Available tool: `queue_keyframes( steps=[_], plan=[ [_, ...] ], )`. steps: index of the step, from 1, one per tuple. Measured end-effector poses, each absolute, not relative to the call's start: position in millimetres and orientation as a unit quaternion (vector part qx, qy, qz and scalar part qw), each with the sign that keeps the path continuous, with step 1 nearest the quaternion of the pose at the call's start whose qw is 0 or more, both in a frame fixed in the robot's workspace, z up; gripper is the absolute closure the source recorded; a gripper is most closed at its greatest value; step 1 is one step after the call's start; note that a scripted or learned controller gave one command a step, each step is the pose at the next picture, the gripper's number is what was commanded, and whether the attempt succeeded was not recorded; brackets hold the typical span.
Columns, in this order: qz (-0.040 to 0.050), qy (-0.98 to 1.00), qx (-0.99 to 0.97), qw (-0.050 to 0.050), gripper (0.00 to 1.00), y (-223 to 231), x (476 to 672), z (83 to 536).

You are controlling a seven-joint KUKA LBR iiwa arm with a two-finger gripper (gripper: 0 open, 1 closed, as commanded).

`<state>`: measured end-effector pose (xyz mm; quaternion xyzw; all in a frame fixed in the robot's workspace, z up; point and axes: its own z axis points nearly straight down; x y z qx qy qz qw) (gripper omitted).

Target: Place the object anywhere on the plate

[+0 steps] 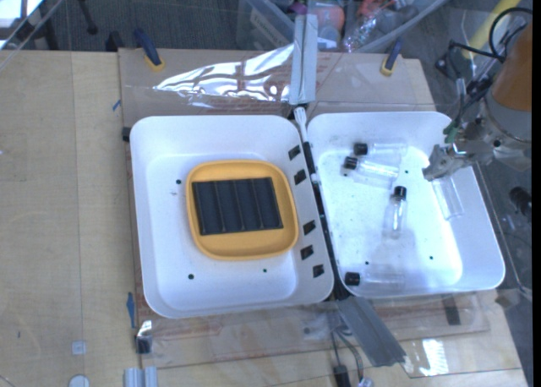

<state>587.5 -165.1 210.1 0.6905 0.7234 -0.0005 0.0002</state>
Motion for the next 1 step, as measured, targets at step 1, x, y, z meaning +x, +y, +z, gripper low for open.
queue_keyframes(
  steps=[1],
  plan=[
    [-0.0005,0.723,0.691,0.0,0.0,-165.3,587.5,210.2]
  ],
)
